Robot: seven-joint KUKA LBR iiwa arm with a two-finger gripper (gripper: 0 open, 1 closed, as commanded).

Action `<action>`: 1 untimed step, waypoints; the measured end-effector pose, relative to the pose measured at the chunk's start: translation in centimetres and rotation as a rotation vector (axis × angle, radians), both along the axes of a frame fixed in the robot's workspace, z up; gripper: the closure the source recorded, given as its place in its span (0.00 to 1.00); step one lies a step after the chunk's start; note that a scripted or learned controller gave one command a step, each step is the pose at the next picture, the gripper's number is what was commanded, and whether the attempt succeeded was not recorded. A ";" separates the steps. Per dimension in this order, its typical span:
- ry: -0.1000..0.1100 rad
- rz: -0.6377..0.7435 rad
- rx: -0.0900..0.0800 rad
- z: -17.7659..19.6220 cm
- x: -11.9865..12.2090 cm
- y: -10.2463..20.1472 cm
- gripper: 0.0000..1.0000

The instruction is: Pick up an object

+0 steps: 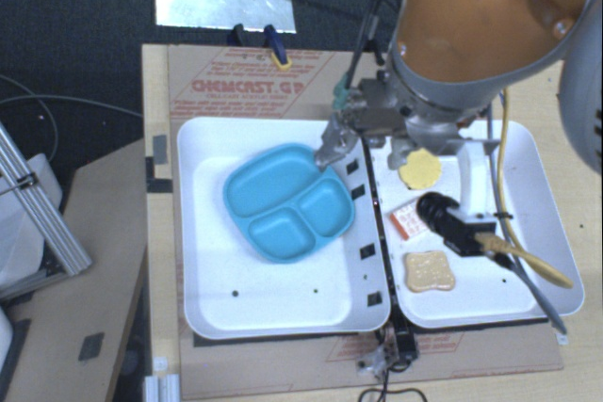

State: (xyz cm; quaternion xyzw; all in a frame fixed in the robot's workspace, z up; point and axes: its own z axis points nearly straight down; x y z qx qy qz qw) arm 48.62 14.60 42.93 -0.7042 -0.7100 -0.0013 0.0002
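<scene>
Printed red on the cardboard: "CHEMCAST GP". One blue divided plate in left bin, gripper at its rim, spread impossible to tell. In right bin: one toast, one yellow disc, one packet.

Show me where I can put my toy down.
The left bin has bare floor along the front, below the blue plate, and in its back left corner. The right bin is crowded: yellow disc, packet, toast.

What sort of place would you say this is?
Probably a robotics lab bench: a grey-and-orange robot arm over two white bins holding a blue divided plate and a toast slice.
</scene>
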 end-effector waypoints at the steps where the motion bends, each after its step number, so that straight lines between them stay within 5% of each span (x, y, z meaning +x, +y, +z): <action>1: 0.007 -0.013 -0.004 -9.4 0.5 -6.6 0.00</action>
